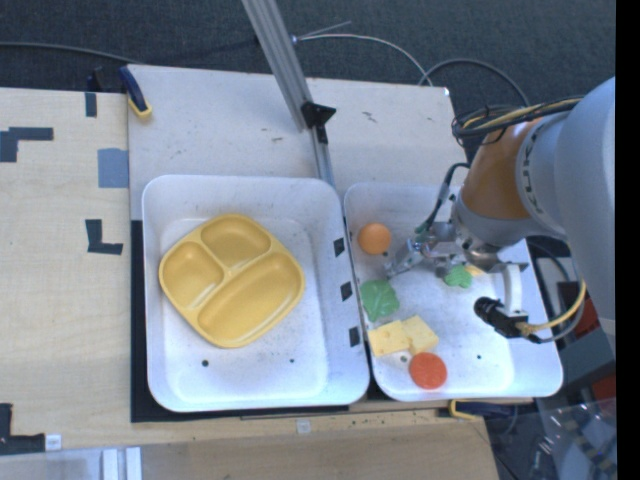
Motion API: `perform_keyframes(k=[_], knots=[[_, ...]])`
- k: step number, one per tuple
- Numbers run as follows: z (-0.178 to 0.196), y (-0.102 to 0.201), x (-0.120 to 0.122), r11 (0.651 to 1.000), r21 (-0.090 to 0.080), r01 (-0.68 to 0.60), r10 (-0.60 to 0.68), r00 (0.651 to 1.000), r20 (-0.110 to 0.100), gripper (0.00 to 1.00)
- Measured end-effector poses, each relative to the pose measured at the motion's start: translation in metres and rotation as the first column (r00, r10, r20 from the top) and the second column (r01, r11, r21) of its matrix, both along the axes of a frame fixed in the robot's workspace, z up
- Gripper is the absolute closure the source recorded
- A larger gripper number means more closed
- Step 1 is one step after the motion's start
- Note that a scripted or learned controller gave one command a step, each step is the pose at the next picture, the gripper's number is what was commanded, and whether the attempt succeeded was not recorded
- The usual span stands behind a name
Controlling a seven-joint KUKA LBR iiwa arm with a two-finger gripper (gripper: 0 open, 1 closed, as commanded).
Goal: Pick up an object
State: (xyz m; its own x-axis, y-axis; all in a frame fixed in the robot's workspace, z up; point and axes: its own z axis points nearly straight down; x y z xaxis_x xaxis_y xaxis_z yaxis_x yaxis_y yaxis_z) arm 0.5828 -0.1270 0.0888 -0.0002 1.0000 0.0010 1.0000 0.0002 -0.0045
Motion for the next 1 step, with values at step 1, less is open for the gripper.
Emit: perform_keyframes(k=[1], knots=[[0.0400, 0.0116, 0.0540, 1.000, -0.002, -0.005, 0.005, 1.000, 0.004, 0.00]])
